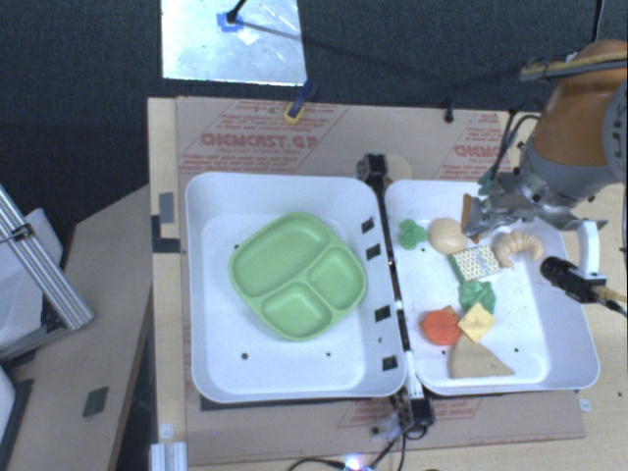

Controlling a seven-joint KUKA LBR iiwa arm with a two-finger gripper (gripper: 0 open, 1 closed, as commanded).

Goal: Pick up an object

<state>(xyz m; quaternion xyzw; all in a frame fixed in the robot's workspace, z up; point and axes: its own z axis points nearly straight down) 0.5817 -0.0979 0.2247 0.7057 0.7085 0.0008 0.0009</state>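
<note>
The right bin (pixel 564 361) holds several toy foods. At its back lie a green leafy piece (pixel 412 234), a beige egg-shaped piece (pixel 446 235), a checkered cracker (pixel 476 261) and a croissant (pixel 518 248). Nearer the front are a green piece (pixel 478 290), a yellow wedge (pixel 479 320), a red tomato (pixel 442 327) and a tan slice (pixel 476 361). My gripper (pixel 475 216) hangs low over the back of this bin, just right of the beige piece and above the cracker. I see nothing held in it.
The left bin (pixel 211 361) holds a green divided plate (pixel 297 276). A black divider (pixel 385 263) runs between the bins. The arm's grey body and orange band (pixel 579 116) lean over the right bin's far right corner, with a black cable part (pixel 569 278) at its right wall.
</note>
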